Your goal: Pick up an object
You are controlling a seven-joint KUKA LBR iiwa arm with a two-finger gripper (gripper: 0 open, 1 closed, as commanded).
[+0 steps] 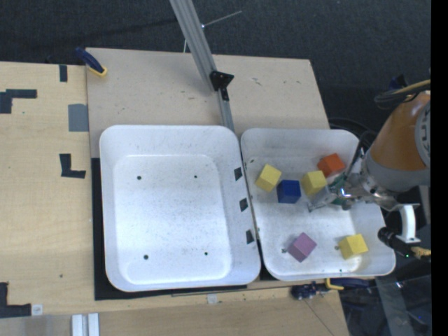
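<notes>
Right white bin (276, 140) gives you three yellow cubes (268, 177) (313, 182) (353, 246), one blue cube (288, 191), one orange cube (332, 164), one purple cube (302, 246) — left white bin (168, 133) beside it is black-speckled.

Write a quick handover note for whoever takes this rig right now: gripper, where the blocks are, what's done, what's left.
Gripper: low in the right bin, beside a yellow block; no block seen between its fingers.
Blocks, all in the right bin: orange block, blue block, second yellow block, purple block, third yellow block.
Done: nothing lifted.
Left: grasp one block and raise it.
</notes>
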